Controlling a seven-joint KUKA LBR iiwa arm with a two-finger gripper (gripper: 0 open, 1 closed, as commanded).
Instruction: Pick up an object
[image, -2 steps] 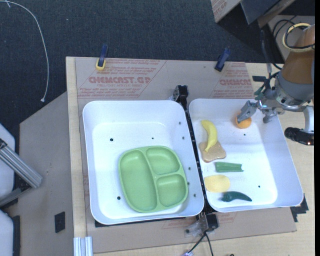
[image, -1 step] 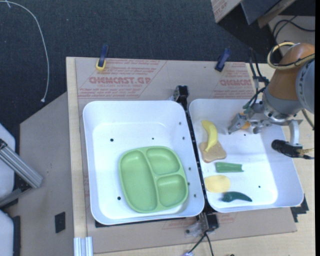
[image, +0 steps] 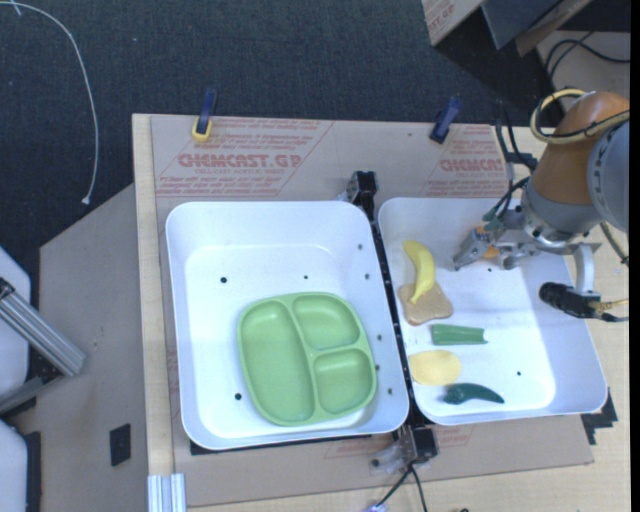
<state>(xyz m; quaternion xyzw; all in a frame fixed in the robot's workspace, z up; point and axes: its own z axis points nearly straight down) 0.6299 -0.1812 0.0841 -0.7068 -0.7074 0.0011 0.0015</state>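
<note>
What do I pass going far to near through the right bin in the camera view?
Gripper → banana → tan piece → light green piece → pale yellow piece → dark green pepper.

A pale green divided tray (image: 305, 356) sits in a white bin (image: 200, 240), while the other white bin (image: 560, 370) holds a yellow banana (image: 420, 268), a tan piece (image: 425, 304), a dark green pepper (image: 472, 394).

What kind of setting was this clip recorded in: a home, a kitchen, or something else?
Most likely a robotics lab bench, not a home: two white bins clamped to a printed board, toy food such as a banana, and a robot arm reaching in, cables trailing.
</note>
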